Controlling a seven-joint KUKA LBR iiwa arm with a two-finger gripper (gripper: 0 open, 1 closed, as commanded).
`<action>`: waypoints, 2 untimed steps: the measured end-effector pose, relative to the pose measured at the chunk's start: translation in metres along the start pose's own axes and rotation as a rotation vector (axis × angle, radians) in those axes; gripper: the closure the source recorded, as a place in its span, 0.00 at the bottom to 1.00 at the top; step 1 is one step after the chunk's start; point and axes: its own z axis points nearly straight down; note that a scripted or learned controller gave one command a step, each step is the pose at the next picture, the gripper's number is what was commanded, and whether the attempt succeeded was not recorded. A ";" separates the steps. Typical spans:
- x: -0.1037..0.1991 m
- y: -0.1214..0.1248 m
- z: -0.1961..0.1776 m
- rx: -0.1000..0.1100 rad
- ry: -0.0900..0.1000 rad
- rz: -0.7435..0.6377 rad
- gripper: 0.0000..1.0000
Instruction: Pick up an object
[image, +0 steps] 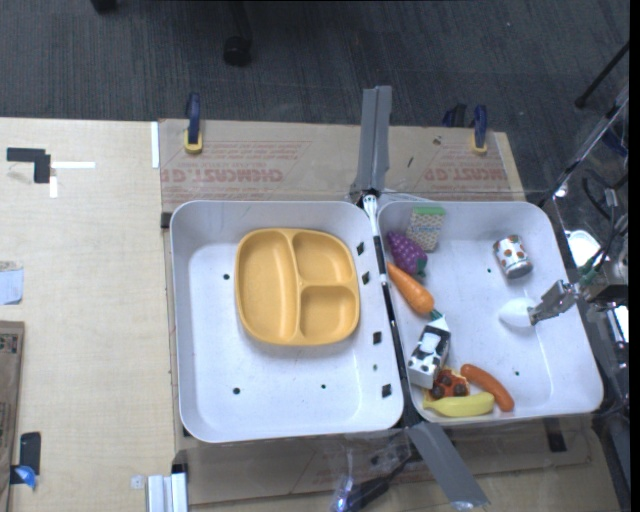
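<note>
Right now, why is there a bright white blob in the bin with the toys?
In the camera view, that blob looks like glare: light bouncing off the shiny white floor of the right bin, just left of the gripper. The yellow tray in the left bin shows softer shine, and small toys look slightly fuzzy.

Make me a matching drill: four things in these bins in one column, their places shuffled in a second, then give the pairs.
Things:
1. yellow plate
2. banana
3. can
4. carrot

Places:
A. right bin, near corner by the divider
B. right bin, far part toward the right wall
C. left bin
D. right bin, along the divider, just below the grapes

Pairs: 1-C, 2-A, 3-B, 4-D
</note>
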 end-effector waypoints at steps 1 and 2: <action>0.049 -0.002 0.143 -0.001 0.001 -0.051 0.00; 0.059 0.071 0.142 -0.002 -0.001 -0.073 0.00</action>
